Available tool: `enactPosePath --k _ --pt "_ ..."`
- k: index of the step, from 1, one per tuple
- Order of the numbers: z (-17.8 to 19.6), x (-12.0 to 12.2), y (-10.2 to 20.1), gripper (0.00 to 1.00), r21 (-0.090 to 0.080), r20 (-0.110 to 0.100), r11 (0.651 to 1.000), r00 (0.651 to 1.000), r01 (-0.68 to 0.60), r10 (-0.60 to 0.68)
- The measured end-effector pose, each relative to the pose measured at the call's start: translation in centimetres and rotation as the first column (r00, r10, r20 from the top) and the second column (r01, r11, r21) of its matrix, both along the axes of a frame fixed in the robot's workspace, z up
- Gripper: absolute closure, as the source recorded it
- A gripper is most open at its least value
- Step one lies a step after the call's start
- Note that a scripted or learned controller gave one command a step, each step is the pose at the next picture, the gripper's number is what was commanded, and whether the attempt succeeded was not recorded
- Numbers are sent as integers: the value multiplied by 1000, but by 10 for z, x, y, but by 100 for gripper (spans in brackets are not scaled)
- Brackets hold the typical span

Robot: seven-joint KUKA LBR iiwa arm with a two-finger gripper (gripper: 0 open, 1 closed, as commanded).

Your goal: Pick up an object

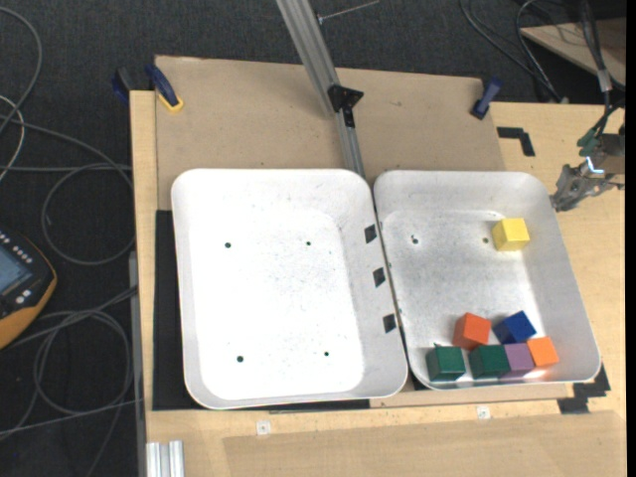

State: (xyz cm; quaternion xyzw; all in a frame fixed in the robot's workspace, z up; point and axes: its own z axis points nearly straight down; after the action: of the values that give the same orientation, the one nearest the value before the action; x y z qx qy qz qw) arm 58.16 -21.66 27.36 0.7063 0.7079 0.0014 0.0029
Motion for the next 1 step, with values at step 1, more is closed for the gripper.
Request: enactPosePath --k 1 --pt "5 -9 54 100 5 -6 1000 1000 -4 4"
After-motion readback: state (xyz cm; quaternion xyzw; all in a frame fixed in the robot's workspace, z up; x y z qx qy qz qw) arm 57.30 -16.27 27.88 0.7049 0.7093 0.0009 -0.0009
